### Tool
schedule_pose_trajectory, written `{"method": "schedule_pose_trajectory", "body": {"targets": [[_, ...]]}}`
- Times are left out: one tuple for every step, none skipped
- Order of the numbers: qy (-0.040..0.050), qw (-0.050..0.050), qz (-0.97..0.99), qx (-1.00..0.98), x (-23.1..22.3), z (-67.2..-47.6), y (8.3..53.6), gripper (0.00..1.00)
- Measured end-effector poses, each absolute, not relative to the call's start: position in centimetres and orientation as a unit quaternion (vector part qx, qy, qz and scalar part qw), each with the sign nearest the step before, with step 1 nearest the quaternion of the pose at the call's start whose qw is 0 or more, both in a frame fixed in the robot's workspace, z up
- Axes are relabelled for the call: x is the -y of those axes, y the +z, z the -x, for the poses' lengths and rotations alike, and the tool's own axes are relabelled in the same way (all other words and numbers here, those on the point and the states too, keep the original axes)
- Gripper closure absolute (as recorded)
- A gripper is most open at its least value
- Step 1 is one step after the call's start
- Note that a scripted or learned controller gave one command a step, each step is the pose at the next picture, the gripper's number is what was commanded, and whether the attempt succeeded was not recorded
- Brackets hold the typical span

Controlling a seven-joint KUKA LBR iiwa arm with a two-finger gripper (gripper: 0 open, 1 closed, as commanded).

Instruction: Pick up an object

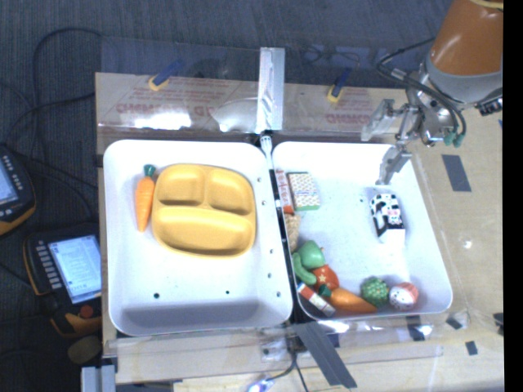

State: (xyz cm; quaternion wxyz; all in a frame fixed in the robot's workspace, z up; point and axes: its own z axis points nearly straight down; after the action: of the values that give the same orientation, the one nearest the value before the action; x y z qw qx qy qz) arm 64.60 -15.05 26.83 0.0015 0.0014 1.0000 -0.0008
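**Gripper over right bin, nothing held**

Gripper (392,163) w/ fingers apart, hovering at the right bin (433,243) approx 1 o'clock. Black-white cow toy (386,215) just below at 6. Orange tray (204,209) & carrot (145,201) in left bin (118,300), at 9.

Bright, even overhead light washes both white bins (270,219); glare streaks the clear sheet (196,113) behind them. Shadows fall soft and short. The arm (466,31) is slightly blurred, the surrounding floor dim.
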Motion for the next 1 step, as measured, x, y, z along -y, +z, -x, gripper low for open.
{"method": "schedule_pose_trajectory", "body": {"targets": [[-0.0018,0.000,-0.014,-1.000,18.10,-63.82,15.51,0.00]]}}
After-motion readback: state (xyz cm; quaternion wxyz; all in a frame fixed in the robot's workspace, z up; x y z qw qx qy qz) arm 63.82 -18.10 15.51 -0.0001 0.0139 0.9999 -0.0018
